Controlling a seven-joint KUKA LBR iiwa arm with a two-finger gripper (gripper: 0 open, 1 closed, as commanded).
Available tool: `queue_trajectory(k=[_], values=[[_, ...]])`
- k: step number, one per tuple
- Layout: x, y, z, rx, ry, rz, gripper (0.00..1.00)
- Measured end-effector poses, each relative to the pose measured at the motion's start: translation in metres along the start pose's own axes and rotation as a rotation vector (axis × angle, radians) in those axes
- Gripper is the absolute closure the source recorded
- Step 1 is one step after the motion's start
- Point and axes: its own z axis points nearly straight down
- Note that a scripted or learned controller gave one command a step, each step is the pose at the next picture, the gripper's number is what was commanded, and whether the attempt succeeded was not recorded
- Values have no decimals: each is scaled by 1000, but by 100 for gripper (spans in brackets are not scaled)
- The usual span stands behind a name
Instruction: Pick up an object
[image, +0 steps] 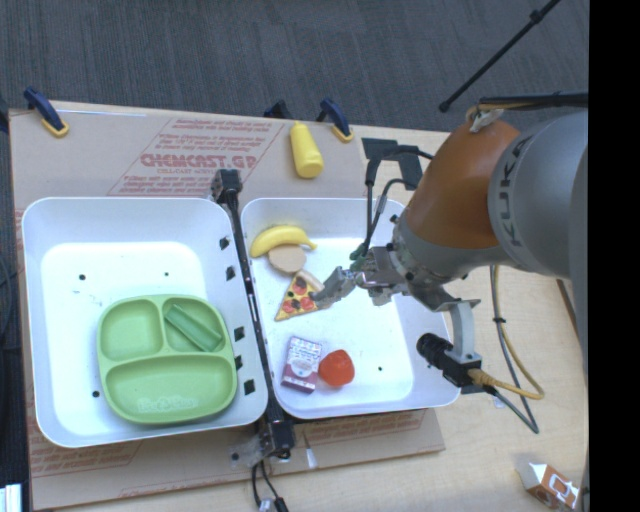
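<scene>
The fingers hung over the right bin, beside the pizza slice; whether they were open or closed, I cannot tell.

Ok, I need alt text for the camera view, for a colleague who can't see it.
The gripper reaches into the right bin beside a pizza slice toy, with a banana, a small packet and a red ball nearby. The left bin holds a green divided plate.

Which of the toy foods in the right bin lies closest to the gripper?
The pizza slice: its edge sits right by the gripper, while the banana and tomato lie farther off.
</scene>
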Motion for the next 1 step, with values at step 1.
queue_trajectory(k=[1], values=[[-79, -12, 127, 0, -1, 0, 0]])
